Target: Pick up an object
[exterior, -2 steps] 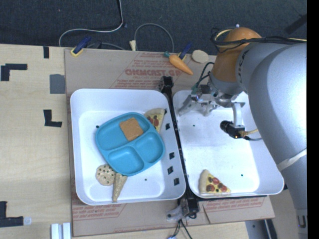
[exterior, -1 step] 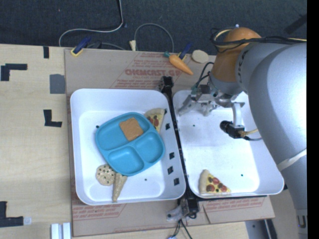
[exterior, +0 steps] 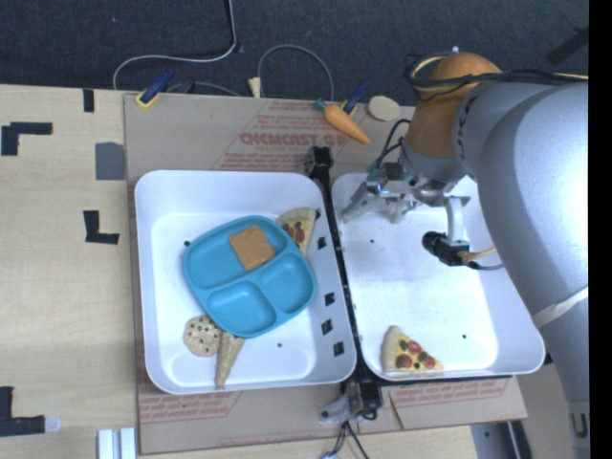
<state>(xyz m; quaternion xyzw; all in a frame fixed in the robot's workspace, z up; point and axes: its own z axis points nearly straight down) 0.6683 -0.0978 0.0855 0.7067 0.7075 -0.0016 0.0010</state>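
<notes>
**Arm low over the right bin, pizza slice lying far from it**

The grey arm comes in from the right of the frame, its orange band near the top, and the gripper sits low over the upper left corner of the right bin. From where I stand I cannot tell whether it is released or clenched, and nothing shows in it.

A toy pizza slice lies at the lower middle of that bin, well apart from the gripper.

In the left bin a blue divided tray holds a tan square cracker in its upper compartment. A second pizza slice pokes out at the tray's upper right. A cookie and a cone lie at its lower left, the cone partly under the tray's edge.

Above the bins, on the cardboard, rests a toy carrot.
</notes>
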